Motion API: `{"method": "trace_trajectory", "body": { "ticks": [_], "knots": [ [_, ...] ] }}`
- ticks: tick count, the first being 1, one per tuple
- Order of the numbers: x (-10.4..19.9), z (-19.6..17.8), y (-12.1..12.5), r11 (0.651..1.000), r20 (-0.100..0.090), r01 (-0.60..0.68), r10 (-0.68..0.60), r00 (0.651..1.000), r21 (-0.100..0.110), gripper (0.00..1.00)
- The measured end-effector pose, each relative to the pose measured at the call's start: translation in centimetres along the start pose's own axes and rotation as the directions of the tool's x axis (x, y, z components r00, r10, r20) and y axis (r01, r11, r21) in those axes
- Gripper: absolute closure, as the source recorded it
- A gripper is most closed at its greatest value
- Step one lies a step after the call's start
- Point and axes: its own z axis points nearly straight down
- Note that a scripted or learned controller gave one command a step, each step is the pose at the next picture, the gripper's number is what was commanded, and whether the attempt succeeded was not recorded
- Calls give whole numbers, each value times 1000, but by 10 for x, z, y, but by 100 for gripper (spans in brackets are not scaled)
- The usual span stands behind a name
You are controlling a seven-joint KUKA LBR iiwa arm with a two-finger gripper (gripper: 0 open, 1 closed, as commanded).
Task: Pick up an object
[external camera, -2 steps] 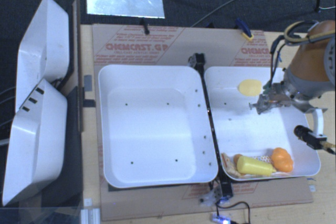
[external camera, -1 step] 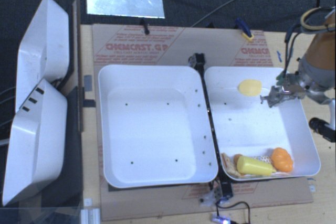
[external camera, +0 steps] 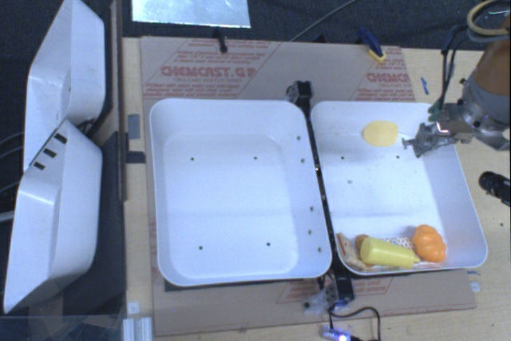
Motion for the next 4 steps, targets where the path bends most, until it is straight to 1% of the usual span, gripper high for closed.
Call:
{"method": "trace_trajectory", "body": {
  "ticks": [1,2,3,4],
  "knots": [
    [51,-9,9,1000,-1,4,-4,1000,1,100],
    [107,-1,28,1000,-2,5,-5,1000,2,100],
    [160,10,41,1000,-1,4,-4,1000,3,100],
    [211,13,41,1000,-2,4,-4,1000,2,100]
  ]
}}
